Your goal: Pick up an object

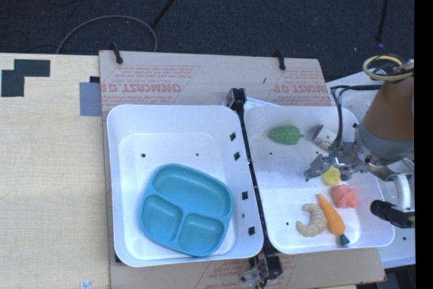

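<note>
My gripper (327, 167) is low in the right bin (281, 166), toward its right side, on the end of the grey arm with the orange band (391, 112). A small yellow object (331, 177) lies right under its tip, touching or nearly touching it. Just below lie a pink lumpy toy (345, 196), an orange carrot (331, 214) and a pale curled shrimp-like piece (311, 221). A green oval toy (284, 135) rests at the back of this bin, apart from the gripper.
The left bin (128, 145) holds a blue divided plate (186, 208). A small grey-white object (322, 134) lies at the back right of the right bin. The black divider (245, 172) runs between the bins. Cables loop around the arm at the right.
</note>
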